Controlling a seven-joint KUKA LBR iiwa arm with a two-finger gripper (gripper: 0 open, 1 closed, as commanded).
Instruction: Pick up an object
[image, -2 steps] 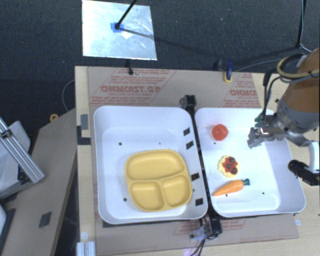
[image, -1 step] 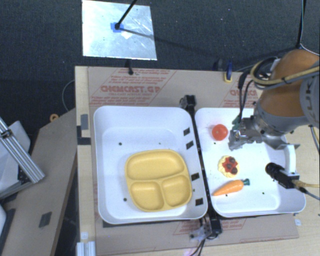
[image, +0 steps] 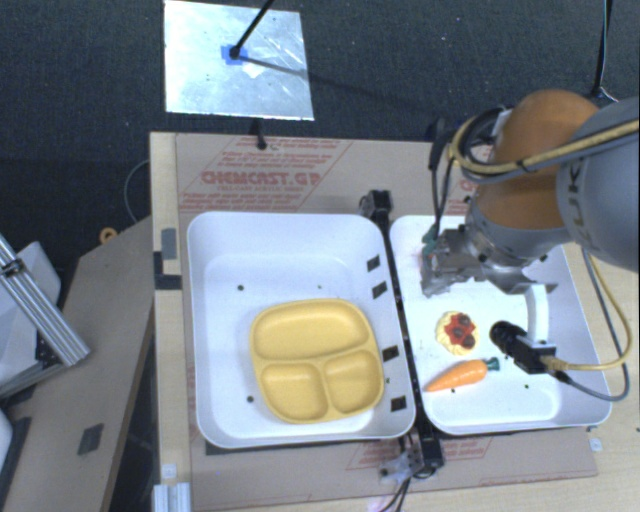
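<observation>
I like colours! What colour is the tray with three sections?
Yellow: the tray, seen in the camera view.

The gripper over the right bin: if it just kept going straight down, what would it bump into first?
Probably bare floor of the right bin, just above the small pizza toy. The gripper points downward there, though its height is hard to judge.

Red print on the brown board (image: 262, 170) under the bins, apparently "CHEMCAST GP" (upside down), smaller lines unreadable
</observation>
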